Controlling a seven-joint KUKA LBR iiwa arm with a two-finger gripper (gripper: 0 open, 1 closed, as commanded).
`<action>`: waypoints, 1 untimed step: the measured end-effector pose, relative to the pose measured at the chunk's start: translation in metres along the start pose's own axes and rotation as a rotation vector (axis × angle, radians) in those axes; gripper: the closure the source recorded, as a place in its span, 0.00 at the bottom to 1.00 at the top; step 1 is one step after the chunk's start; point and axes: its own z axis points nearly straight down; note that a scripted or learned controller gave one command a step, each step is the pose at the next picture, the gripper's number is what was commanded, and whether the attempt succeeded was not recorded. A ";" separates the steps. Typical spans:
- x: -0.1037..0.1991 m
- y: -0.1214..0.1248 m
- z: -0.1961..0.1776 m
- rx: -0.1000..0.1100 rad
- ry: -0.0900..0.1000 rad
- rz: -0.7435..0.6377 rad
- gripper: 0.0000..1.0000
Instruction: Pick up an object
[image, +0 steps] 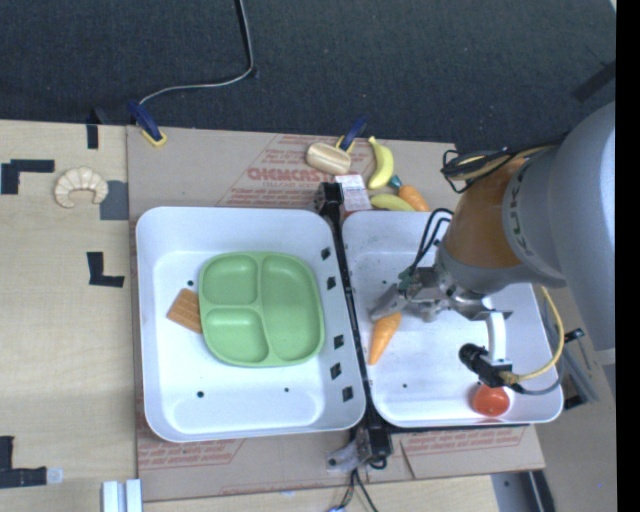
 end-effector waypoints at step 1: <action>-0.001 0.000 -0.010 0.000 -0.002 0.001 1.00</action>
